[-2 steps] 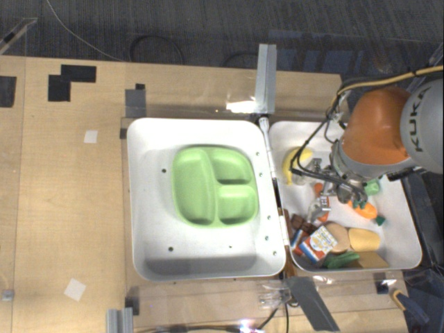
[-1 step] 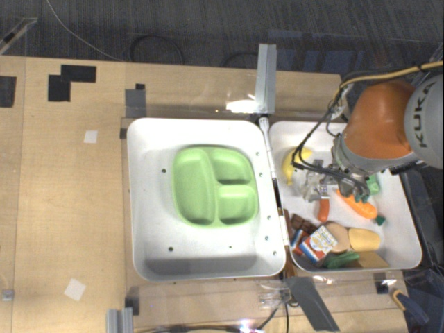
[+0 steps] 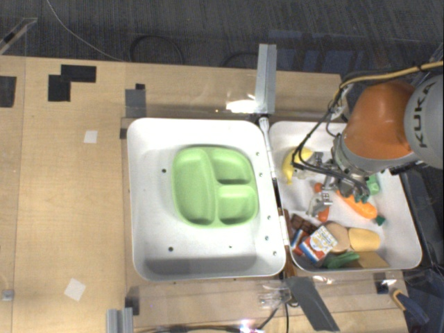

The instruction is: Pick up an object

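Gripper [image 3: 323,201] first: mine hangs low inside the right bin [image 3: 409,236], under the orange band of my arm [image 3: 378,127], and from this high slanted view I cannot tell how it is set or whether it has anything in it. Nothing looks lifted clear of the pile, so I judge the pick as not yet done; the reach down into the bin seems made, and the grasp and lift are what remain.

Just beside my tool, on the side toward the arm, lies an orange carrot [image 3: 359,207], with a small green piece [image 3: 374,184] just past it. On the other side, toward the wall shared by the two bins, a yellow banana [image 3: 288,166] rests against the bin's edge. Below my tool, toward the near rim, things crowd together: a small printed packet [image 3: 322,240] with red and blue on it, a brown block [image 3: 301,223] next to that, a pale yellow lump [image 3: 364,239] and a dark green item [image 3: 343,259] at the rim itself. Any of these could be my target; the carrot is nearest.

Well away from my tool, across the dividing wall, the left bin [image 3: 149,207] holds one thing: a light green divided plate [image 3: 213,185] with three compartments, lying flat in the middle.
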`<action>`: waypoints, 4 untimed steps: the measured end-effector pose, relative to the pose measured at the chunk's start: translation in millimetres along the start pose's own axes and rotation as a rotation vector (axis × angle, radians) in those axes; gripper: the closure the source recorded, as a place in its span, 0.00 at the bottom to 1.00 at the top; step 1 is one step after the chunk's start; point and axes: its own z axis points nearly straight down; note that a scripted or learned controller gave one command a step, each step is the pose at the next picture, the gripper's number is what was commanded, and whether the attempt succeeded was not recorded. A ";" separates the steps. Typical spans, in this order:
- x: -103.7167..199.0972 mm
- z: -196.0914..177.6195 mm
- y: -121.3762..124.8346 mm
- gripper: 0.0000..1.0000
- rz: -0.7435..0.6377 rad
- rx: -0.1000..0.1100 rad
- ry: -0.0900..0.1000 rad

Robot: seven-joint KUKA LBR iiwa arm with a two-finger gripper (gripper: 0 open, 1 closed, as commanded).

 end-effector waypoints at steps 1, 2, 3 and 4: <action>8.9 14.4 -5.6 0.00 0.013 -0.001 0.016; 3.4 -0.4 -4.5 1.00 0.007 0.000 -0.001; 3.7 0.1 -4.3 0.00 0.007 0.000 0.000; 21.6 13.6 8.4 0.00 0.128 0.001 0.014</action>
